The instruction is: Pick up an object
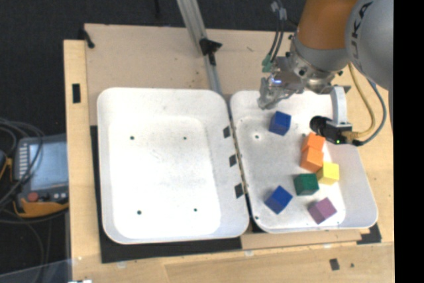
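Arm (371, 16): "KUKA" lettering. Right bin (255, 142): two blue cubes (280, 123), one each orange, yellow, green, purple. Claw (267, 100), 12 o'clock: state indiscernible.

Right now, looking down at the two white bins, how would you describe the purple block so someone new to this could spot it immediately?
Start at the right-hand shallow white bin, the one holding the coloured blocks. Go to its near right corner, where the small purple cube lies below the yellow cube and right of a blue cube. It is the only purple piece and sits closest to that corner.
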